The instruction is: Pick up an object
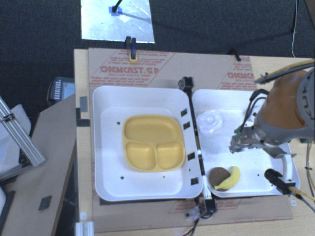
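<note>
We see the gripper (239, 142) low over the right bin (246, 100), at the right of the frame, but it is too small and blurred for us to tell its state; nothing shows in it. The nearest candidates lie apart from it: a clear plastic piece (209, 121) to its upper left, and a yellow banana (230, 179) touching a brown round object (219, 175) at the bin's lower edge. We judge that a descent here could meet bare bin floor. The clear piece may slip or crush, and the banana sits tight to the wall and the brown object, so a grasp could catch both or neither. The yellow divided tray (151, 142) rests in the left bin (106, 132). On the cardboard sheet (162, 65) covering the desk (81, 58), red print reads "CHEMCAST", repeated at upper right.
</note>
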`<state>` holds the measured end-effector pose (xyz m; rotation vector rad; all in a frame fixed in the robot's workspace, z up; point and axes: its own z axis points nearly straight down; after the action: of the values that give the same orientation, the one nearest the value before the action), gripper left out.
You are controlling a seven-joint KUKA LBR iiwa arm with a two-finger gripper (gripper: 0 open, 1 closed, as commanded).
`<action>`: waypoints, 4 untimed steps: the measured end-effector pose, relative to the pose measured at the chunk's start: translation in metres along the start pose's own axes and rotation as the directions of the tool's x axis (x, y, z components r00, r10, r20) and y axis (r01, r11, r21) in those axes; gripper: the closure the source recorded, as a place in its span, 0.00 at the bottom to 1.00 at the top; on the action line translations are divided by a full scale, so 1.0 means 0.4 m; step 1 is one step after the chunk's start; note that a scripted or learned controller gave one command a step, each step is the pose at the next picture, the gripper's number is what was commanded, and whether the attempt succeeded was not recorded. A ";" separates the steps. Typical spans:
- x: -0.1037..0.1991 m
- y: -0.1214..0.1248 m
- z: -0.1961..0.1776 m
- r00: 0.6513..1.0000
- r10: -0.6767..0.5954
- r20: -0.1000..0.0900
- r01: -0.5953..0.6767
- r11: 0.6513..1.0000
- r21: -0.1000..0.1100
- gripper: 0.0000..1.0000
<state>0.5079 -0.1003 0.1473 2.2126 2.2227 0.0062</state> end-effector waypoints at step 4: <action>0.251 -0.004 -0.241 1.000 -0.005 -0.003 0.005 1.000 0.006 1.00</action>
<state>0.5053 0.0002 0.2435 2.2117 2.2329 0.0024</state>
